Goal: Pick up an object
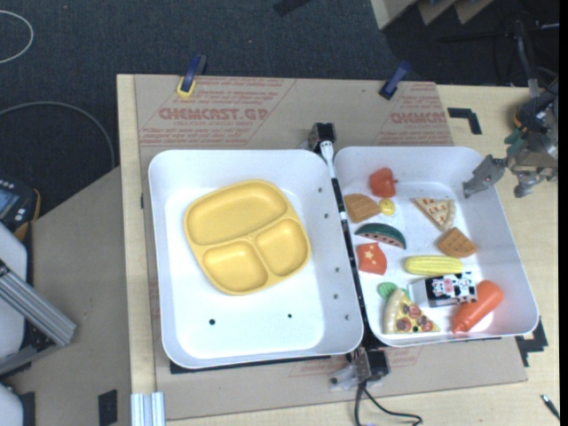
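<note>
The right bin (515,238) holds several toy foods: a red pepper (383,182), a bread piece (361,207), a triangular sandwich slice (434,210), a watermelon slice (382,234), a brown toast piece (455,242), a red chunk (372,256), a corn cob (433,264), a cow-patterned box (448,288), an orange carrot (477,306) and a pizza slice (406,313). My gripper (502,179) hangs over the bin's far right corner, open, with nothing between its fingers (480,177). It stands apart from the sandwich slice, up and to its right.
The left bin (177,327) bears a yellow divided plate (246,235). A black hinge strip (342,229) runs between the bins. Clamps (188,76) sit on the cardboard's far edge. Metal framing (35,313) stands at the left.
</note>
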`<move>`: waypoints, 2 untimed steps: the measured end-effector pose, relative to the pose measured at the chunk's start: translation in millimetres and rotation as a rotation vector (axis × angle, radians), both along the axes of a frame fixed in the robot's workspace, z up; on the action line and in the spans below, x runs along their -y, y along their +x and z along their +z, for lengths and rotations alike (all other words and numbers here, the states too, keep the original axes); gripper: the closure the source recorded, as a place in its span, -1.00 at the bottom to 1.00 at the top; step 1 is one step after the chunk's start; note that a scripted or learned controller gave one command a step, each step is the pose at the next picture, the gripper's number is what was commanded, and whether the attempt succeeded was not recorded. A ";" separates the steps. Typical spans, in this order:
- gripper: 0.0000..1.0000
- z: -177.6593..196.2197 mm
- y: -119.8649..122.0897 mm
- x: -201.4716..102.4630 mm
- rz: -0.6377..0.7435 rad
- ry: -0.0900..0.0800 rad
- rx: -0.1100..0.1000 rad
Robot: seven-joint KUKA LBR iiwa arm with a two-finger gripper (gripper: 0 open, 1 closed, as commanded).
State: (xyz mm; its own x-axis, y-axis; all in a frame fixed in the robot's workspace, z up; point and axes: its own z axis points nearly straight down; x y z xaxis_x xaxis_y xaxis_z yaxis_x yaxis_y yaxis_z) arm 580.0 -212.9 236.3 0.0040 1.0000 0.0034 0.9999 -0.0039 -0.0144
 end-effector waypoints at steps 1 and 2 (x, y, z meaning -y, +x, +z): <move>-1.00 8.4 2.8 -0.9 0.004 -0.003 0.014; -1.00 -55.0 4.9 -2.7 0.004 -0.001 0.008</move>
State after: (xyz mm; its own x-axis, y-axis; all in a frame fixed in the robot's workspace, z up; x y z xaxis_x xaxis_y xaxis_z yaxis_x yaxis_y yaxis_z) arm 584.9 -210.3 181.2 -0.0002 1.0000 0.0025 1.0000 0.0002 -0.0065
